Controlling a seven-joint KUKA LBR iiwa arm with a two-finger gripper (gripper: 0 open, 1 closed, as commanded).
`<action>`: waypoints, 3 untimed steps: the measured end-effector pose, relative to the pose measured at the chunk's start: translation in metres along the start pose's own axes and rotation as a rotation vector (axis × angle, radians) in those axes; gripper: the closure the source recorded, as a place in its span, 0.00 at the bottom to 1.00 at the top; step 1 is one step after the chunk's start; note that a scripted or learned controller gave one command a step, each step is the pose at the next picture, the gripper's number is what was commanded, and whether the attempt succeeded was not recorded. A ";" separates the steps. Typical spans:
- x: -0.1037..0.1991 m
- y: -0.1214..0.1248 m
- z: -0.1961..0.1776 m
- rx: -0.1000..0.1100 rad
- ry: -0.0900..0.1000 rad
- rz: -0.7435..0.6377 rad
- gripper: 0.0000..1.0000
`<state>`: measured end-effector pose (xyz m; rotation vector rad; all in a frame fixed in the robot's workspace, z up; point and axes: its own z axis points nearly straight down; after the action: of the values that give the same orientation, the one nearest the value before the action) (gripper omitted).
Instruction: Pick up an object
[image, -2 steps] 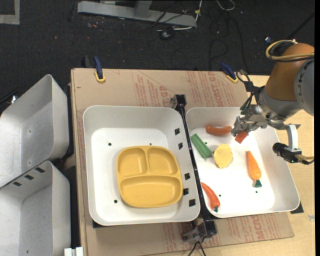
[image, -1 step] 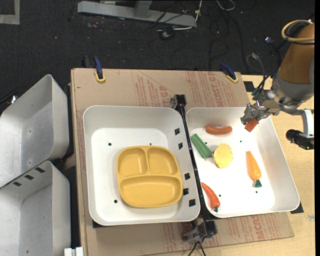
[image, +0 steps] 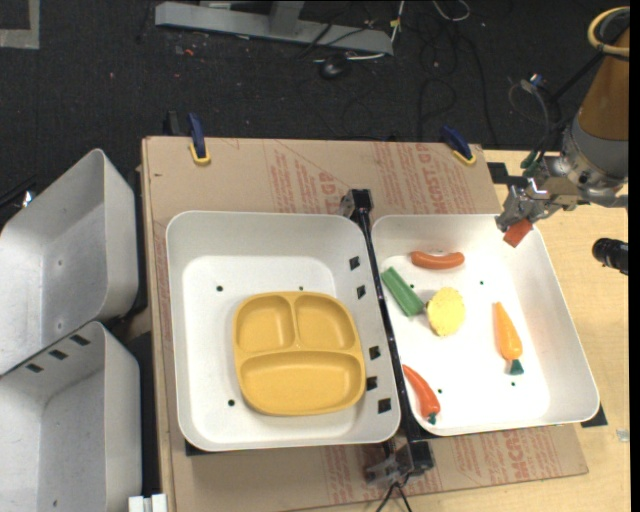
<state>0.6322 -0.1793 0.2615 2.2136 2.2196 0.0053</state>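
**Arm Waits Above the Toy Food**

Over the right bin's (image: 560, 300) far corner hangs the gripper (image: 518, 228). I cannot tell how wide it is or whether the small red bit under it is held. Toy food lies below: a sausage (image: 437, 260), green stick (image: 403, 292), corn (image: 446, 312), carrot (image: 507, 335) and chili (image: 422, 392). The sausage is nearest; best to come straight down over its middle.

Left bin (image: 190, 300): divided tray (image: 298, 352) in middle. Right bin (image: 560, 330), touching left bin along shared edge: sausage (image: 437, 260) at rear; cucumber piece (image: 402, 291) left, just beside corn piece (image: 446, 311); carrot (image: 507, 336) right; chilli pepper (image: 422, 391) front left. Gripper (image: 518, 222) above right bin's rear right corner. Both bins on board (image: 300, 170).
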 end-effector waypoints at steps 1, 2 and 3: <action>0.059 0.003 0.005 0.007 0.004 -0.005 1.00; 0.122 -0.002 0.013 0.009 0.004 -0.006 1.00; 0.178 -0.017 0.026 0.011 0.005 -0.005 1.00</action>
<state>0.6153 -0.0017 0.2353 2.2154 2.2332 -0.0014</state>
